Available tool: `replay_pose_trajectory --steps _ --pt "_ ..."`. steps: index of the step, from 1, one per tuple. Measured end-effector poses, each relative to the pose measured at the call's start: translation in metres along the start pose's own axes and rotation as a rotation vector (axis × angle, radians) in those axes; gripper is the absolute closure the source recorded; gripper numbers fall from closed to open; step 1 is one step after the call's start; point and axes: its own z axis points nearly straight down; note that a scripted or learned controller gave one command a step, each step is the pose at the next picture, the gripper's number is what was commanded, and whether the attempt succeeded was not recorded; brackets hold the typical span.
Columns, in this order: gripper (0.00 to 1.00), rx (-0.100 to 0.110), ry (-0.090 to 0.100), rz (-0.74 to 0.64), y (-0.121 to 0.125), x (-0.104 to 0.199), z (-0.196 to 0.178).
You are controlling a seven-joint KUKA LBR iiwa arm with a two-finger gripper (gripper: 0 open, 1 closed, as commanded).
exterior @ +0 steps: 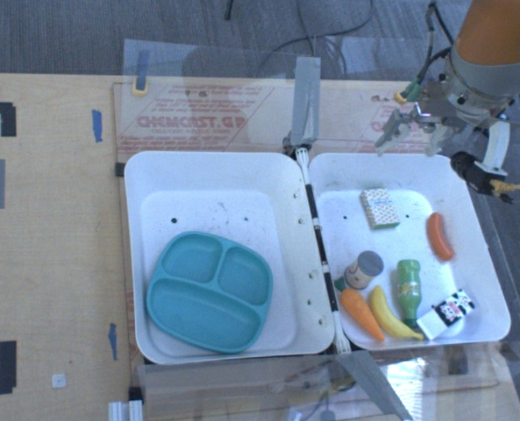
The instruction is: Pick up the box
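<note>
Bins: two white bins side by side, left bin (146, 182) and right bin (492, 270).
Arm: grey with orange band, over the right bin's far edge.
Tray: teal divided tray (209, 289) in the left bin.
Gripper: gripper (409, 135) above the right bin's far rim, fingers spread apart, holding nothing.
Box: patterned box (380, 207) lying flat in the right bin's far half, apart from the gripper.
Others: banana (391, 315), carrot (363, 314), green bottle (408, 288), sausage (440, 236).
</note>
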Motion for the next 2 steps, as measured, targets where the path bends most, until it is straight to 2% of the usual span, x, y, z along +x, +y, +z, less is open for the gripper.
replay_pose_trajectory --steps 1,2 --pt "0.00 0.000 0.000 -0.143 0.014 -0.004 0.124" --pt "0.00 -0.003 0.000 -0.057 0.000 -0.040 0.181"
